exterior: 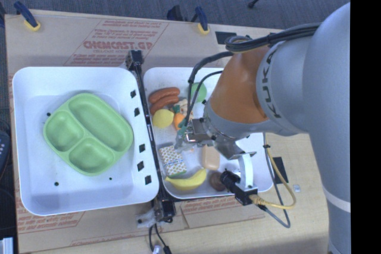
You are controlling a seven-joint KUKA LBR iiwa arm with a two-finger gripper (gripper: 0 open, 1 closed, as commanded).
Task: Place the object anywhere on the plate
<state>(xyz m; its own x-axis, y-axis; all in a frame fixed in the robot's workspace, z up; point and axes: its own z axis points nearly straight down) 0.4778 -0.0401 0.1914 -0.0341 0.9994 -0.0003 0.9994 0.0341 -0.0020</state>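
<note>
A light green divided plate [88, 132] lies in the left white bin [36, 187]. The right bin [164, 77] holds toy foods: a reddish sausage [164, 96], a yellow lemon [163, 119], an orange piece [179, 120], a green piece [199, 92], a banana [186, 180], a patterned cracker [172, 158], a tan block [210, 159] and a brown piece [217, 183]. My gripper [188, 135] is low in the right bin, among the orange piece, the cracker and the tan block. The wrist hides what lies directly under it.
The grey and orange arm [256, 92] covers the right half of the right bin. A black divider with clips [143, 128] runs between the bins. A yellow cable [277, 202] loops off the bench's front right. Blue clamps [201, 18] grip the cardboard's far edge.
</note>
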